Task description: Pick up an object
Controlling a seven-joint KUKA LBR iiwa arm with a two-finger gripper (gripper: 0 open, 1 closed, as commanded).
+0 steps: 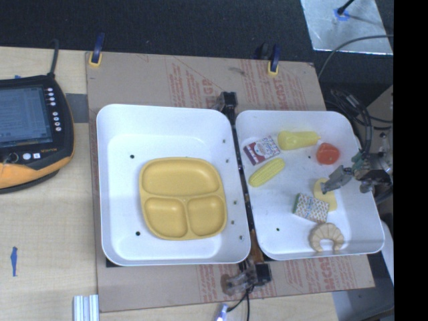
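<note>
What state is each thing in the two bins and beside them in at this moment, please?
Yellow divided tray: flat in left bin, compartments bare.
Corn cob: lying loose, right bin.
Small carton: lying flat.
Red tomato: loose.
Croissant: loose near front wall.
Gripper: low over right bin.
Pendant: screen lit.

Pale wooden bench (47, 233), brown cardboard sheet (200, 79) clamped on it, dark carpet floor (167, 12) behind
</note>
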